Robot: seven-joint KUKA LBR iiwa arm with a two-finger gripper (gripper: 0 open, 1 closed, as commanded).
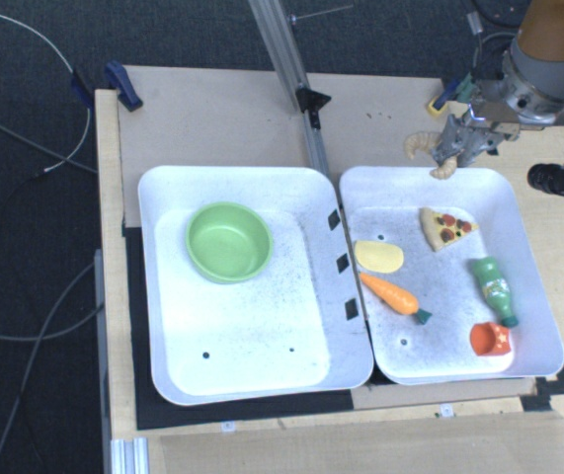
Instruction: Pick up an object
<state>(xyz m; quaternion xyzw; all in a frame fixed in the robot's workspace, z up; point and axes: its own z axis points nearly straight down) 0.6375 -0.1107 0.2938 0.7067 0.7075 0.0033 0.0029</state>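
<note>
KUKA arm's jaws [462,146] hung over the right bin's [528,265] far rim, open or closed I could not tell | nearest object, pizza-slice toy [446,227], lay just toward the camera, point aimed left

A small tan, curled object [427,150] sits in the upper right of the frame at the tips of the pincer [456,154], over the counter just beyond the right bin's top rim; whether it is gripped cannot be told. Its left end curls into a rounded lobe, and a pale stub shows at its right end by the rim.
</note>
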